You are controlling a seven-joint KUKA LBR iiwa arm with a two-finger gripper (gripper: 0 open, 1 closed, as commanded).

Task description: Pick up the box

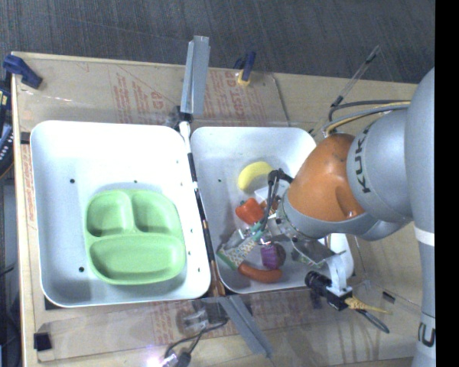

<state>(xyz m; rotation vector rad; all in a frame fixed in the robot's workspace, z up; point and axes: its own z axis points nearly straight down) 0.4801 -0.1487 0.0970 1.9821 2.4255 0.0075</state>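
In the right bin (214, 159) a small flat box (236, 251) with a green and white print lies tilted near the front left corner. My gripper (265, 234) reaches down from the orange wrist (329, 186) into the pile just right of the box, among the other items. The arm hides much of the gripper. I cannot make out whether it touches the box.
A yellow fruit (252, 176), an orange-red piece (249, 209), a purple item (271, 257) and a red sausage shape (258, 273) crowd the right bin. The left bin (53, 205) holds a green divided tray (135, 237). Clamps and cables lie along the bench edges.
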